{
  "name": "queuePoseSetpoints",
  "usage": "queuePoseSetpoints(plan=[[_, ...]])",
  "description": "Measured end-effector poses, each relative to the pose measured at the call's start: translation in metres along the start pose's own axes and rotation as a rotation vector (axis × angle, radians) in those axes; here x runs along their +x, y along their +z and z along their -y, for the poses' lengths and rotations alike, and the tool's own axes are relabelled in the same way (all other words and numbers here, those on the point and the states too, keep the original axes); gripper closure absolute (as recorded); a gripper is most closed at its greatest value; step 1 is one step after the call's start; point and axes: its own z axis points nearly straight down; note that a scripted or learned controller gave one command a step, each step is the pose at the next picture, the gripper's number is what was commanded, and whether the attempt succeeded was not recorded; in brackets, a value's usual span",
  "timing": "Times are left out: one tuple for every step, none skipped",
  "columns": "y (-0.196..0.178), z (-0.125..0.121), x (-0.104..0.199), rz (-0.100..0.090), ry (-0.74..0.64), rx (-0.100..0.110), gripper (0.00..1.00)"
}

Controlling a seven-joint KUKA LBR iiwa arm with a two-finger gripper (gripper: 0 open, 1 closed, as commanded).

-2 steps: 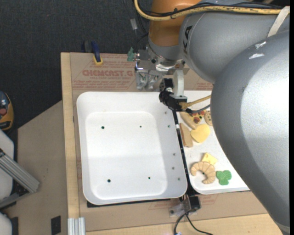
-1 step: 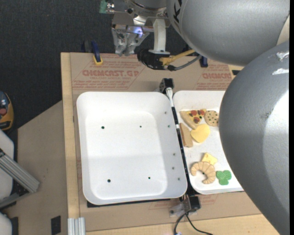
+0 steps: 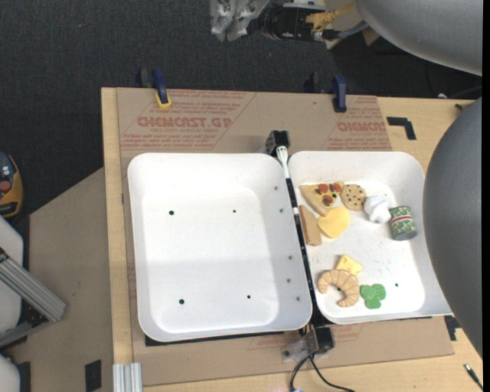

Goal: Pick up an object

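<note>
The gripper (image 3: 230, 21) sits at twelve o'clock, above the bench and well apart from both bins, and whether it is wide or narrow I cannot tell; nothing shows in its grasp. All the candidates lie in the right bin (image 3: 409, 172): a pizza slice (image 3: 323, 197) and cookie (image 3: 352, 196) toward its twelve o'clock, a small can (image 3: 401, 222) at three, a croissant (image 3: 340, 285) and green piece (image 3: 373, 295) at six. This looks like the approach step, so the next move calls for descending over one well-separated item, perhaps the can.
</note>
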Motion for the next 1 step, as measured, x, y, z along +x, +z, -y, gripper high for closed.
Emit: queuePoseSetpoints(plan=[[-0.0247, 0.0018, 0.0000, 0.003, 0.002, 0.010, 1.00]])
